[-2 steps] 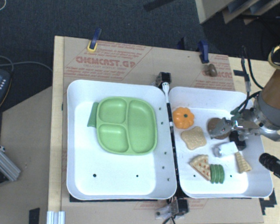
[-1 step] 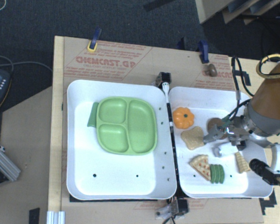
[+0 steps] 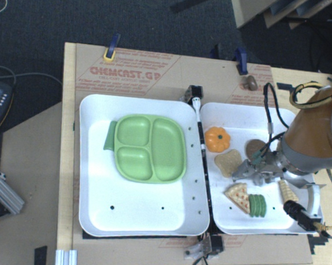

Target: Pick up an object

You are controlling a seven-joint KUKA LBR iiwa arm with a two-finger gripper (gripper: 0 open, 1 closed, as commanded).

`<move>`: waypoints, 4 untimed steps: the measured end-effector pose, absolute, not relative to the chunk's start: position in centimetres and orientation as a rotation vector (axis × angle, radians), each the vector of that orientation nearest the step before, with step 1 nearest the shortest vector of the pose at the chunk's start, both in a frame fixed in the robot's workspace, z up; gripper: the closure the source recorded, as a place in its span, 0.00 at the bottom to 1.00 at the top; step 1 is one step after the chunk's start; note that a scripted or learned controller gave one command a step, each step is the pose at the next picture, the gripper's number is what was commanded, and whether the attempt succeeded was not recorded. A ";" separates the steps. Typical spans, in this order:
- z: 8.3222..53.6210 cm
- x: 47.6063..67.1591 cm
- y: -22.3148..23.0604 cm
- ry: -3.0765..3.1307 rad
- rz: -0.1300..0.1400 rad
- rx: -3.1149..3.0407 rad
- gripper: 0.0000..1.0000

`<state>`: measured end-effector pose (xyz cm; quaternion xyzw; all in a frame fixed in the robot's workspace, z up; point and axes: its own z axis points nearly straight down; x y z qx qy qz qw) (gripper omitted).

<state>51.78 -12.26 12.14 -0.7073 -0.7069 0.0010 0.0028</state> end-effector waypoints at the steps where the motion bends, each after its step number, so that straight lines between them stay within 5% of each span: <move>1: 10.4 52.2 -12.6 -2.230 -0.009 -2.237 0.00; 2: 11.0 52.1 -12.4 -2.227 -0.009 -2.232 1.00; 4: 21.9 52.5 -11.6 -2.227 -0.006 -2.224 1.00</move>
